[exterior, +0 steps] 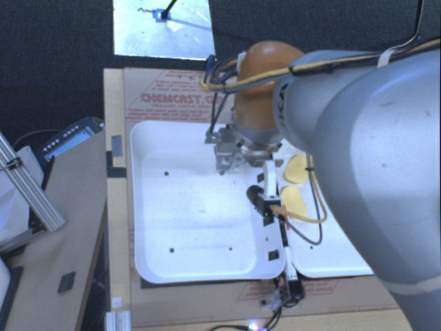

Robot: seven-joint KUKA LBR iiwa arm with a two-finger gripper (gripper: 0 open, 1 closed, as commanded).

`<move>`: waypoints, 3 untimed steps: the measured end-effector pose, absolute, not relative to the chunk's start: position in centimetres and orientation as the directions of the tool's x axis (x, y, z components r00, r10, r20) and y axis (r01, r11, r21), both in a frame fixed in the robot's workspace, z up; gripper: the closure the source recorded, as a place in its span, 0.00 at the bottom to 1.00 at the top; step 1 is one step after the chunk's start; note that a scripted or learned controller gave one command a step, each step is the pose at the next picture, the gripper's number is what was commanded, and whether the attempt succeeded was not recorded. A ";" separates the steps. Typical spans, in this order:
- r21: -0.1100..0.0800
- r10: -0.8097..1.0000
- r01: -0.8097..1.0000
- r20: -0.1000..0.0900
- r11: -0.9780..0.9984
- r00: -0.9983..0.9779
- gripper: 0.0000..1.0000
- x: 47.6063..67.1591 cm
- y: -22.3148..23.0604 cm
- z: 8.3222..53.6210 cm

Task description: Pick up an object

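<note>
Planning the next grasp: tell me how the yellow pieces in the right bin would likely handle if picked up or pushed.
The yellow pieces look flat and thin, so they would probably slide rather than roll when pushed. Lying low on the smooth right bin, they may be hard to get fingers under. They seem small, so likely light. The tool hangs over the left bin.

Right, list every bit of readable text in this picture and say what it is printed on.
"CHEMCAST" in red letters, on the brown paper-faced sheet lying under the white bins, near its far edge.
Smaller red lines above and below that word on the same sheet: too blurred to read.
Red print on the sheet's near edge, below the bins: too blurred to read.
</note>
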State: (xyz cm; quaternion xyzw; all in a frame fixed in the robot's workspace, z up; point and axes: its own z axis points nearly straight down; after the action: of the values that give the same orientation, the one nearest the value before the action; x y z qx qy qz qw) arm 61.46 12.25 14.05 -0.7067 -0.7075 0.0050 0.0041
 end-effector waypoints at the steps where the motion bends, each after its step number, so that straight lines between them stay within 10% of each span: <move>1: -0.004 1.000 1.000 0.000 0.003 -0.003 1.00 57.5 13.7 12.9; 2: 0.012 1.000 1.000 0.002 -0.001 0.001 1.00 56.6 10.7 28.7; 3: 0.010 1.000 1.000 0.004 0.011 -0.011 1.00 57.1 18.4 36.9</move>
State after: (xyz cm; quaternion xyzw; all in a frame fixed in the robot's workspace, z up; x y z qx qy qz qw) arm 57.10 18.38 36.93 -0.7033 -0.7108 -0.0053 -0.0021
